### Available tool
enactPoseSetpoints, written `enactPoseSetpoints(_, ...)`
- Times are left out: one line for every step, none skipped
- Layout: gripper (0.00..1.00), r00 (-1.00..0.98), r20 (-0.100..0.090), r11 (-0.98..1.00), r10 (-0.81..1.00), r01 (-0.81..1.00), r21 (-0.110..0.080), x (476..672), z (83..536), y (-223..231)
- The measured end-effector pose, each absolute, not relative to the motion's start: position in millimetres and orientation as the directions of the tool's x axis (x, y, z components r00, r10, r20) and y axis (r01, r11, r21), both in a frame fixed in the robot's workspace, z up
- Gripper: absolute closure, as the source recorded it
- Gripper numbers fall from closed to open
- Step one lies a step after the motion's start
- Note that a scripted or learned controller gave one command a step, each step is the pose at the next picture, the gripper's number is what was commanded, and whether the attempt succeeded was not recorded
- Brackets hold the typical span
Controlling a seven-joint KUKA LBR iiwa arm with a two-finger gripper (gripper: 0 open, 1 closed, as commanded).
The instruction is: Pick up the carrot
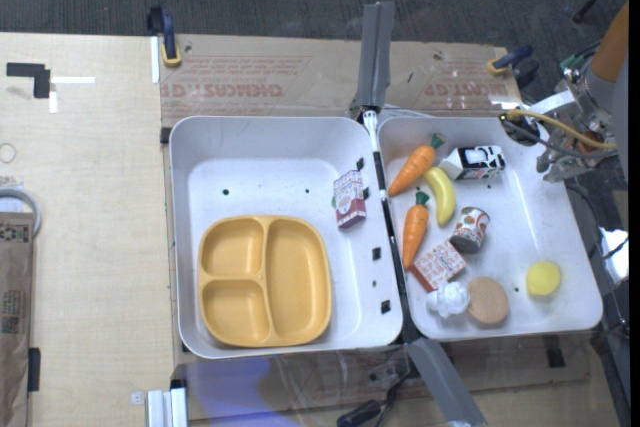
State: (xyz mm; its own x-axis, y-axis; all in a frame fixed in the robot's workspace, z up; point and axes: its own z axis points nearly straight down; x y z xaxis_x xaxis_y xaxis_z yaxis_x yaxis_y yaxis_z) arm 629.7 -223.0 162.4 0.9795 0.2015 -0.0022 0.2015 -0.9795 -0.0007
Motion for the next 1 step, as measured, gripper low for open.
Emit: enactPoseSetpoints(1.0, 0.979, 0.002, -0.979, 0.204, 0.204, -0.004, 608.3, 92.9, -218.2)
